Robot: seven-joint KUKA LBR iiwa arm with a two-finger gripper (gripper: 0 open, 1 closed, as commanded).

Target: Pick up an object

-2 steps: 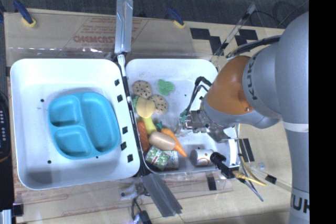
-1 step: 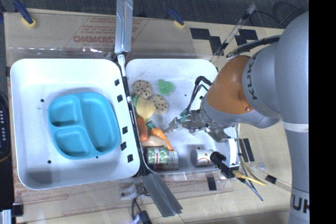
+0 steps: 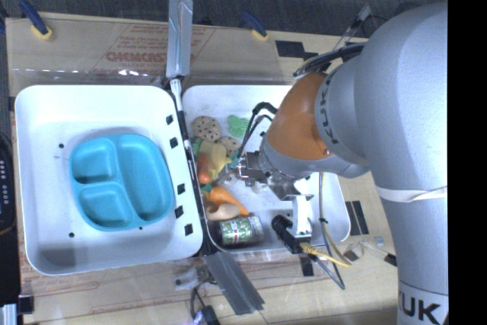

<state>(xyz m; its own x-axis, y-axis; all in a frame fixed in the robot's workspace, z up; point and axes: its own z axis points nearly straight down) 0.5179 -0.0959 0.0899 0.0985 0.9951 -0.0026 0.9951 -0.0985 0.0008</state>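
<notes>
Objects for picking are all piled in the right bin (image 3: 335,218), bunched up along its wall on the side facing the left bin (image 3: 30,164). Going from the far end of that wall toward the near end: a brown cookie (image 3: 205,128) with dark spots, a green piece (image 3: 239,125) just beside it, then a pale yellow item (image 3: 215,158), a carrot (image 3: 225,199) lying at a slant, and a green can (image 3: 239,231) on its side at the near edge of the bin. There's a small reddish-orange thing (image 3: 205,177) tucked against the wall next to the yellow one, can't tell what it is.

The gripper (image 3: 245,167) is down in the right bin, right by the yellow item and just above the carrot. Honestly can't make out its business end, the wrist and orange band (image 3: 297,129) block most of it, so whether it's got anything or not, I can't tell.

The big grey arm (image 3: 396,110) covers most of the right bin's far side. Over in the left bin there's a blue divided tray (image 3: 122,180) with three compartments, sitting about mid-bin, well apart from the pile.
</notes>
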